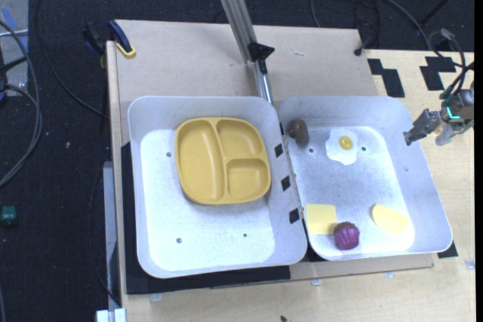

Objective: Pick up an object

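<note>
The gripper (424, 126) hung at the right bin's (426, 185) outer edge, too small and blurred to tell its state. Inside that shallow white bin lay a glossy fried egg (343, 146), a rounded brown lump (299, 131), a flat yellow square (320, 219), a knobbly purple piece (346, 236) and a pale yellow slice (391, 220). The left bin (155, 222) held a smooth yellow three-compartment plate (223, 161)
</note>
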Controlling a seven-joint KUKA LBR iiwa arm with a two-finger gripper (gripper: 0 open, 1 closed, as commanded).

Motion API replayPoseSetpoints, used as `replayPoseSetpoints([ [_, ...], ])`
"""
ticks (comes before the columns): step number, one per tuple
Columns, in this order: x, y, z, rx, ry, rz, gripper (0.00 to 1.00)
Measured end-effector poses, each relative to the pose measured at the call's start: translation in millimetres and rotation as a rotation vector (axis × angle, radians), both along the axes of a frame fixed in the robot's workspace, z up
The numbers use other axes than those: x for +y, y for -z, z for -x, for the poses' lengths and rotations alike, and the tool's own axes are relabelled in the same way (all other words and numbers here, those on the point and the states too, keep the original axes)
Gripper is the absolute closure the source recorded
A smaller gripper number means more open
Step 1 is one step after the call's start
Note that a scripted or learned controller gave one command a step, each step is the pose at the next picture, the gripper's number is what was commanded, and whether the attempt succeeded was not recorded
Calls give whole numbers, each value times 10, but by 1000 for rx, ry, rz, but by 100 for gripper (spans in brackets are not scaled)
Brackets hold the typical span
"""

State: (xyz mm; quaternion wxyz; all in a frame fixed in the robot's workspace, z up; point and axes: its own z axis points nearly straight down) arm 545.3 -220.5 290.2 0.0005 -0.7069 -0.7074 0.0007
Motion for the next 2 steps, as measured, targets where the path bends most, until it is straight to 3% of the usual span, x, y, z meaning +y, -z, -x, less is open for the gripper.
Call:
replayPoseSetpoints([
  [1,0,-8,-4,-2,0,1,0],
  [2,-8,630,18,3,1,-1,0],
])
